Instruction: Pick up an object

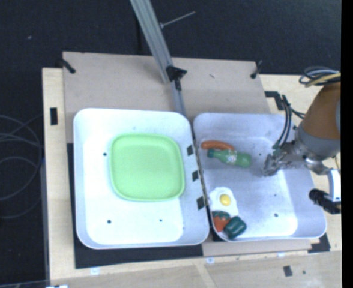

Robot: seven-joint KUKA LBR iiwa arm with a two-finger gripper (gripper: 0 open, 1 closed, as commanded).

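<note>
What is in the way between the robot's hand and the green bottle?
Nothing that I can see. The gripper hangs over the right bin, and only bare white floor lies between it and the green bottle. The orange carrot-like piece sits on the bottle's far side, touching it.

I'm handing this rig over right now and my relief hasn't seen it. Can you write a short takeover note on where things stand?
Gripper: low over the right bin, near its right side; whether the fingers are open or shut cannot be told, and nothing visible between them.
Objects: green bottle and orange piece lie together at the right bin's upper left, apart from the gripper. Fried egg, red piece and dark green piece cluster at its lower left corner. Green plate sits in the left bin.
Done: no pick visible.
Left: grasp and lift one object.
</note>
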